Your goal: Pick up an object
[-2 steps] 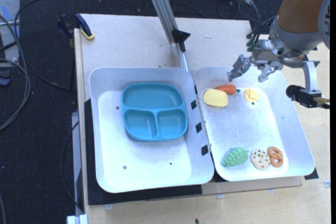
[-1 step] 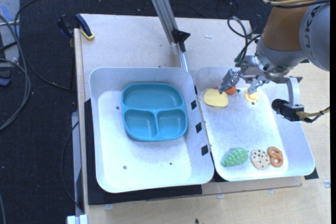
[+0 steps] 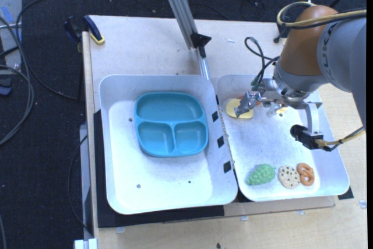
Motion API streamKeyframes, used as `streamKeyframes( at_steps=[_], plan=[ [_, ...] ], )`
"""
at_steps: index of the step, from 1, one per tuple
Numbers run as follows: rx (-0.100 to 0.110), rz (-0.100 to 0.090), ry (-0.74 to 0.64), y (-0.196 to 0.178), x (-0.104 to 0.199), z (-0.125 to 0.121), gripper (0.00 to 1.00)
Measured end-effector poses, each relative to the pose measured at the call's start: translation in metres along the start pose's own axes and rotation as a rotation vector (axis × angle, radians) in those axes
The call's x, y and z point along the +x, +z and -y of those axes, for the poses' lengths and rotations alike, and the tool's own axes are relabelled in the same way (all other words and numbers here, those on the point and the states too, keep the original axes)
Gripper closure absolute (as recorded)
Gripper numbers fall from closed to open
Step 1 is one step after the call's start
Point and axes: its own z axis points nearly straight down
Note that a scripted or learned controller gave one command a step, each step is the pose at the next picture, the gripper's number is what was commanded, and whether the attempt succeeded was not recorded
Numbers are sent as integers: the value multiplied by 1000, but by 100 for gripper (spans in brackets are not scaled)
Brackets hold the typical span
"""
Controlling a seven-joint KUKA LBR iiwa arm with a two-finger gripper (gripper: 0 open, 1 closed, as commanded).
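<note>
Yellow, flat and rounded, a small plastic food piece [image 3: 237, 109] is lying at the far end of the right white bin [image 3: 329, 154], partly under the two-finger gripper [image 3: 249, 101] of the grey arm [image 3: 344, 49]. The gripper is hovering right at this piece; whether its fingers are spread or closed cannot be told from this slanted view, and nothing is visibly held. Judged by its look, the piece is light, stiff and smooth, so it is probably best pinched across its narrow width, low at the edges. Near the front rim, a bumpy green cluster [image 3: 261, 174], a speckled round cookie [image 3: 288, 176] and an orange pretzel [image 3: 305, 173] are sitting side by side. The left white bin [image 3: 116, 183] is bearing a blue three-compartment tray [image 3: 171, 124].
</note>
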Motion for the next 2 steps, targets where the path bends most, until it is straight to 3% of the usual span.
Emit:
streamKeyframes(
  at_steps=[1, 2],
  plan=[
    [0, 0, 0, 42, -3, -1, 0],
    [-2, 0, 1, 31, -3, -2, 100]
  ],
)
